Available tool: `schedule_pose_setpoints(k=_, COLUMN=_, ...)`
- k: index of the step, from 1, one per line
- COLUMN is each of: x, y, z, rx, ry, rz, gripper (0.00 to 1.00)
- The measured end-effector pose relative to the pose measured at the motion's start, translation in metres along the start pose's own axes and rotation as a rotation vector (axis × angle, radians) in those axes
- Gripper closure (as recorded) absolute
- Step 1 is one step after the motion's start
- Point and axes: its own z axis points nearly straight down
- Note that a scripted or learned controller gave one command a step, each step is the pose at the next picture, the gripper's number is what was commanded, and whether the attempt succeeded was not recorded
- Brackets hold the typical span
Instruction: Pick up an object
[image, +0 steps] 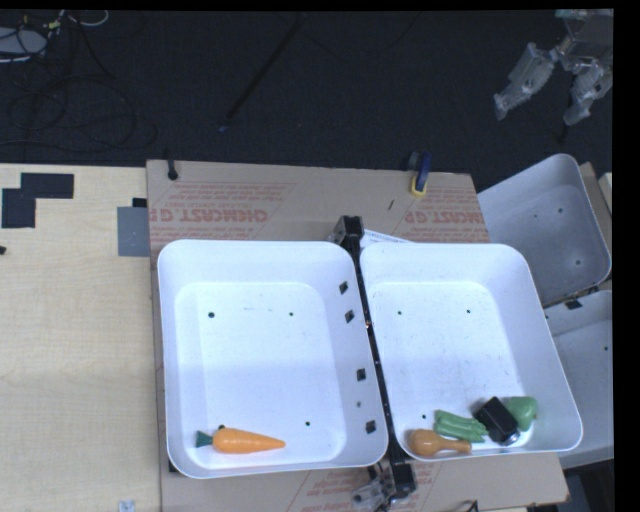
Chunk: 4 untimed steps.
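The gripper (549, 84) hangs at the upper right of the camera view, high over the dark floor beyond the bench and well apart from both bins; its two pale grey fingers (520, 84) are spread wide with open space between them and nothing clamped in the gap. Below it, two shallow white bins sit side by side on a brown cardboard sheet (300, 205) printed with reddish lettering. The left bin (175, 330) holds a single toy carrot (245, 441), orange with a small dark green top, lying flat on its side near the bin's front wall, its tip pointing toward the divider between the bins. The right bin (540, 330) holds a small cluster in its front right corner: a tan pear-shaped toy (436, 444) lying nearest the divider, a green pea pod (459, 426) just beside and partly above it, a small black block (497, 419) resting tilted against the pod, and a rounded green piece (523, 408) behind the block, touching the bin's wall. A blue and yellow clamp (421, 172) grips the far edge of the cardboard.
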Motion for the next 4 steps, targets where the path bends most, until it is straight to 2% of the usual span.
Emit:
schedule_pose_setpoints(k=1, x=0.004, y=0.001, z=0.002, rx=0.023, ry=0.003, rz=-0.008, gripper=1.0)
schedule_pose_setpoints(k=2, x=0.066, y=0.0, z=0.014, rx=0.021, ry=0.005, rz=-0.007, gripper=1.0)
schedule_pose_setpoints(k=3, x=0.18, y=-0.007, z=0.011, rx=0.02, ry=0.007, rz=-0.014, gripper=1.0)
schedule_pose_setpoints(k=4, x=0.272, y=-0.005, z=0.011, rx=0.02, ry=0.006, rz=-0.012, gripper=1.0)
